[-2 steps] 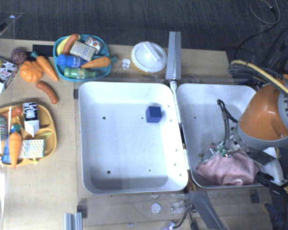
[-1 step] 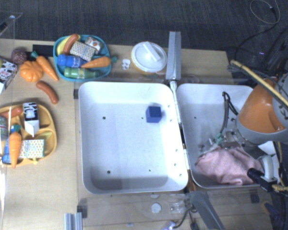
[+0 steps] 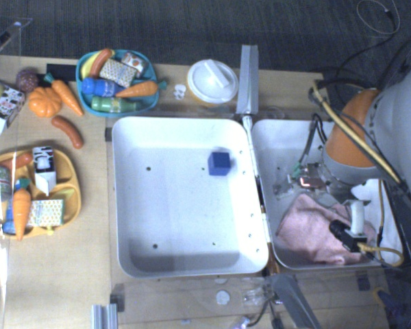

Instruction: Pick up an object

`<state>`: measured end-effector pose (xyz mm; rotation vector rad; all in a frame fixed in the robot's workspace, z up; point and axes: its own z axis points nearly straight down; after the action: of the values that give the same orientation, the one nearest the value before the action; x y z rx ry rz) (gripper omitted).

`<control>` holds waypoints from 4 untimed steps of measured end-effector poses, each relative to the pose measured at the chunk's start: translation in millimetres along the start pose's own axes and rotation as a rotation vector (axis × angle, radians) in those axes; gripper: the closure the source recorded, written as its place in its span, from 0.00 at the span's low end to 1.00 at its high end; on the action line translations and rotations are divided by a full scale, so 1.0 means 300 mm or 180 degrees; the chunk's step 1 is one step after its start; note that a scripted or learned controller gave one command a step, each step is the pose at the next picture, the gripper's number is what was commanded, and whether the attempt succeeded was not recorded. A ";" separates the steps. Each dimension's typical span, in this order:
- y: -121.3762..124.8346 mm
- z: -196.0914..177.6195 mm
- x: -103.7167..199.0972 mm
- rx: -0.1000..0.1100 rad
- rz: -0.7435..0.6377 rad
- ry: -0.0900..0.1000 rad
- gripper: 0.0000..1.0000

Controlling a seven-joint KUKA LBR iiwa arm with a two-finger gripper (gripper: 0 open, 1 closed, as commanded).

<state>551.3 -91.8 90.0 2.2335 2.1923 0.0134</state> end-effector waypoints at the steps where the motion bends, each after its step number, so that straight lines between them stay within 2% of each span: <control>1: 0.182 0.009 -0.114 0.0010 -0.0192 -0.0004 0.00; 2: 0.039 0.004 -0.253 0.0016 -0.0860 0.0001 0.00; 3: 0.050 -0.038 -0.250 -0.0008 -0.0878 -0.0009 1.00; 4: 0.050 -0.039 -0.250 -0.0008 -0.0879 -0.0010 0.00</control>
<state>564.7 -167.0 101.9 1.9074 2.4749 0.0101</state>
